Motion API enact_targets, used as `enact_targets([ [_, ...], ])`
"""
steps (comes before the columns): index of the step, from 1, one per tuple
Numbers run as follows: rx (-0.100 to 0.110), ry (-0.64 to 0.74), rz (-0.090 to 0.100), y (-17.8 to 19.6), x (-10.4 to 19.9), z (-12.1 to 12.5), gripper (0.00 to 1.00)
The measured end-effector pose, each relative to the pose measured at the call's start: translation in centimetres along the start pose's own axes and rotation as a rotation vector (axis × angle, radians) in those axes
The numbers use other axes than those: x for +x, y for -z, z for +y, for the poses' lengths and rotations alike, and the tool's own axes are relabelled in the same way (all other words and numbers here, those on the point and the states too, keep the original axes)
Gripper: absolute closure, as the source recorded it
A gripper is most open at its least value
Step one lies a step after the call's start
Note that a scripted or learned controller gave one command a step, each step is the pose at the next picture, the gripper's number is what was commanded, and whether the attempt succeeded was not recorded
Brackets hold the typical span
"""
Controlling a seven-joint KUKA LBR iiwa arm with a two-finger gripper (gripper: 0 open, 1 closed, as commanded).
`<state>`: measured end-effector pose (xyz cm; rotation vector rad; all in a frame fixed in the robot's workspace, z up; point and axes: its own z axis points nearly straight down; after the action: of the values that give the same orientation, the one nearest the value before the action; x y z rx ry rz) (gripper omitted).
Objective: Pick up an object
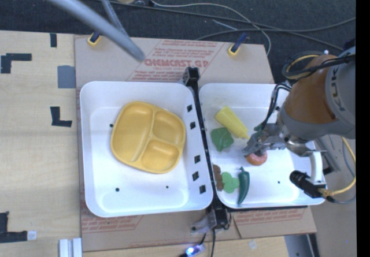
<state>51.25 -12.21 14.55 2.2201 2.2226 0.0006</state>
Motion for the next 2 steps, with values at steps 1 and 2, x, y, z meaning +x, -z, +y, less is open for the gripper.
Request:
enact_targets([
  [1,-0.002,0.000,-0.001,4.3,-0.3,0.2,1.00],
  [2,-0.004,0.000,-0.001,9.3,-0.3,0.3,1.00],
])
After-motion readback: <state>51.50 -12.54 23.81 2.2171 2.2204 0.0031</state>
